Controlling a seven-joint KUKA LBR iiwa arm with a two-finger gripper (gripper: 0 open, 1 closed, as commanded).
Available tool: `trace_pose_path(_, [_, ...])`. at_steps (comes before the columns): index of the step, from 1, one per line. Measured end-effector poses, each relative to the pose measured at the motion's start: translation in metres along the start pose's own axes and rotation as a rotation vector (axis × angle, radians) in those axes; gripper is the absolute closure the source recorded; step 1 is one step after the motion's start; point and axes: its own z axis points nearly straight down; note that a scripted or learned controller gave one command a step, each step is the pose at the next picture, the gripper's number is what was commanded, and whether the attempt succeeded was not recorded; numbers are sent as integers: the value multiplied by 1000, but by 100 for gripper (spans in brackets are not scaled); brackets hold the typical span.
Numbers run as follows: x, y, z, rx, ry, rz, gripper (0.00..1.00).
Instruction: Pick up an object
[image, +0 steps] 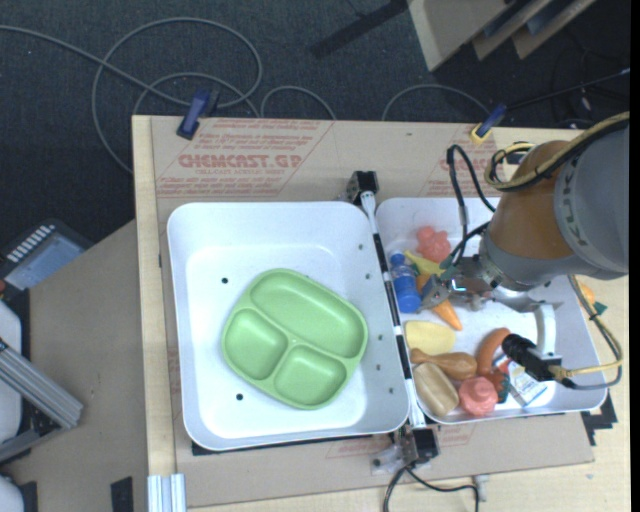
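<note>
Pincer (450, 287) of mine was low in the right bin (590, 400), among the toy food at that bin's left side, close to the divider between the two bins. Whether it was apart or together I could not tell; my wrist and the orange band above it hid most of it from the camera, and only dark metal tips showed among the clutter.

What lay nearest was a small orange carrot-shaped piece (449, 315), just below the tips in the picture and either touching them or very nearly so. Its long axis ran on a slant, from upper left down to lower right. I judged it the likeliest thing to take, and the grasp would have to close across that slant, not along it. I could not see anything actually between the tips, so I would not say I held it.

Close to the left of the tips stood a blue bottle-like piece (404, 290), with a yellow piece (424, 264) and a pink one (433, 243) above. Crowding from these looked like the main risk. A green divided plate (293, 338) sat well apart in the left bin (200, 240).
</note>
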Motion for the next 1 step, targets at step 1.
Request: trace_pose_path(1, [0,1,-10,-2,0,0,100])
